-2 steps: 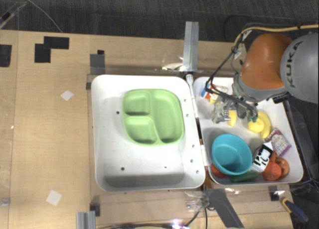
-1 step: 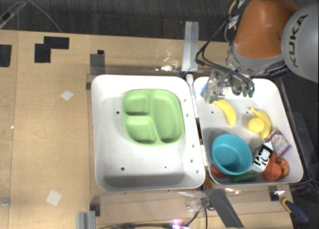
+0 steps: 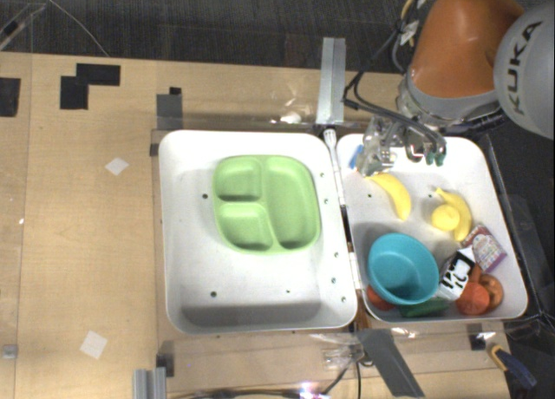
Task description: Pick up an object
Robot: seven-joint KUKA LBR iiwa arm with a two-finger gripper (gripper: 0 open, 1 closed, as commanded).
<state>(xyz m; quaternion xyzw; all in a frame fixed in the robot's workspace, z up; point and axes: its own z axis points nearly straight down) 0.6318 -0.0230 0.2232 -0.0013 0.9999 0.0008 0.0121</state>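
The banana (image 3: 395, 193) lies in the upper half of the right bin (image 3: 496, 182), curved, with its upper end pointing toward the gripper (image 3: 395, 147). That end sits just below and slightly left of the gripper, very near it; whether they touch cannot be determined. Nothing is visibly held by the gripper, and its opening state cannot be determined because the mechanism appears as a blurred cluster of metal parts.

A second yellow object (image 3: 451, 212), possibly a toy duck, rests to the right of the banana, apart from it. Below the banana stands a teal bowl (image 3: 402, 268), upright, opening upward. A red-orange item (image 3: 375, 296) shows at the bowl's lower left edge, and a dark green item (image 3: 423, 308) at its lower edge. To the right of the bowl lie a black-and-white package (image 3: 457, 275), a purple-pink packet (image 3: 485, 247) and an orange-red object (image 3: 479, 294), grouped in the lower right corner.

The gripper hangs over the upper left area of the right bin, near the rear wall. The arm (image 3: 464, 37), with its orange band, extends from the upper right.

The left bin (image 3: 186, 215) holds a green divided tray (image 3: 264, 202) with three compartments, lying flat near the bin's centre.
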